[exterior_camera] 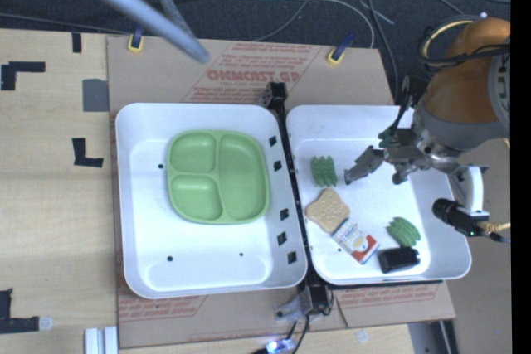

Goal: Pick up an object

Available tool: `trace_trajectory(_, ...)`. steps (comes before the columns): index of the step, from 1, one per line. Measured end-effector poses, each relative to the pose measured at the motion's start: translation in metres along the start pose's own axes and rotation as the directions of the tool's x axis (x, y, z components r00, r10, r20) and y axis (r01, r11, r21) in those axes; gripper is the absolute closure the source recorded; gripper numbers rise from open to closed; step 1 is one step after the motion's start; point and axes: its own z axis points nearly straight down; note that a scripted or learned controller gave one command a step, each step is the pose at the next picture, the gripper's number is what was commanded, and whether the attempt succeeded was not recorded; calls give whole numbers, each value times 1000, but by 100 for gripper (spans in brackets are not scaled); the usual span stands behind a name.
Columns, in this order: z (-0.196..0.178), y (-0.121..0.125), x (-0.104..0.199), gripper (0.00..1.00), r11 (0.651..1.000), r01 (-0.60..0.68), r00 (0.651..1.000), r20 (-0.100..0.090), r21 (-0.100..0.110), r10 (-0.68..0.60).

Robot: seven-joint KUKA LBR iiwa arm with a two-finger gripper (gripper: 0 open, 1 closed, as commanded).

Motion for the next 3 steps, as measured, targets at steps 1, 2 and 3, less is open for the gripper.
trace_trajectory(1, -7, 3, 0, 0, 1000, 3, 1000, 1, -13, -3)
trace_trajectory(2, 56, -4, 3, 0, 1000, 2, 1000, 2, -8, -2)
trace_trajectory(3, 120, -3, 2, 0, 1000, 3, 1000, 2, -8, -3)
